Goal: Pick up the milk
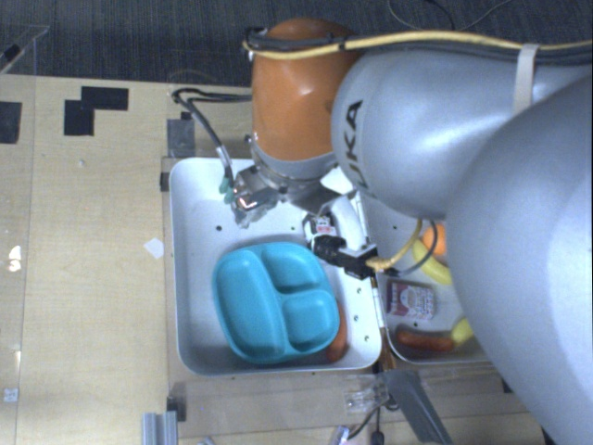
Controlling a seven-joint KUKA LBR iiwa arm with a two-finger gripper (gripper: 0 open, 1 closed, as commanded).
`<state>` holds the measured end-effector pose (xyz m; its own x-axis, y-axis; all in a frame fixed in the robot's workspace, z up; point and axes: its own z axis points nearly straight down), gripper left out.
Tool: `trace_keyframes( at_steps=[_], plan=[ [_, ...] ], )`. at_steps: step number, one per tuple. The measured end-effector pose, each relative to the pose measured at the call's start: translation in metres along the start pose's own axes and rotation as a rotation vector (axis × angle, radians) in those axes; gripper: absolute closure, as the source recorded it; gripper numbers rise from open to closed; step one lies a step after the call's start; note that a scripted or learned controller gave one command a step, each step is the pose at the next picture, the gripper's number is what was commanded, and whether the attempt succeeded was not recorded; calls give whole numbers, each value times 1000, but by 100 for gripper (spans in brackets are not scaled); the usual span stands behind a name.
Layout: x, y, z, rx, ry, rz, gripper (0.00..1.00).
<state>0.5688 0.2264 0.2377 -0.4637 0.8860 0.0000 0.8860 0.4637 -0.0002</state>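
Note:
The milk (410, 300) is a small white carton with a dark red label. It lies in the right bin (394, 346), near that bin's left wall, partly under the arm. My gripper (248, 199) hangs over the back part of the left bin (190, 276), well to the left of the milk and apart from it. Nothing shows between the gripper and the bin floor beneath it.
A blue divided plate (276, 300) fills the front of the left bin, with a brown sausage-like thing (339, 341) tucked under its right edge. In the right bin a sausage (424, 341) lies in front of the milk, with yellow (435, 269) and orange (439, 239) items behind it.

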Motion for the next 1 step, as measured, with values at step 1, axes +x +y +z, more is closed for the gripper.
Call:
trace_keyframes(
  at_steps=[1],
  plan=[
    [-11,21,131,0,0,95,100]
  ],
)
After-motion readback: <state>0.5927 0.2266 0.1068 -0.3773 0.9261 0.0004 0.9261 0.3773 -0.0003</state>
